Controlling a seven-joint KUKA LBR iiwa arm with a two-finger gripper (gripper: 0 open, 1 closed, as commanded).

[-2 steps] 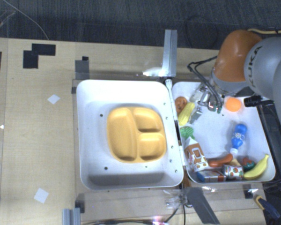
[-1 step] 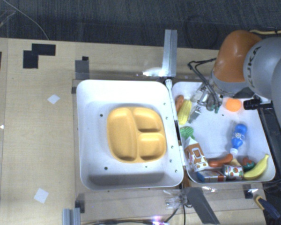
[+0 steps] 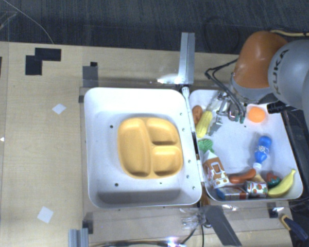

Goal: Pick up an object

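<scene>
Nothing picked yet as far as I can judge: my gripper (image 3: 227, 111) hangs low at the far end of the right bin (image 3: 293, 153), close to the corn cob (image 3: 204, 123) and orange ball (image 3: 256, 115); I can't tell how it's set or whether it holds anything. Left bin (image 3: 98, 138) holds a yellow divided tray (image 3: 148, 147), both on a pale wood bench (image 3: 36, 153), dark floor beyond.

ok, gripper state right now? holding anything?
Gripper: cannot be told; it sits over the right bin near the corn cob, with nothing visibly between its fingers.
</scene>
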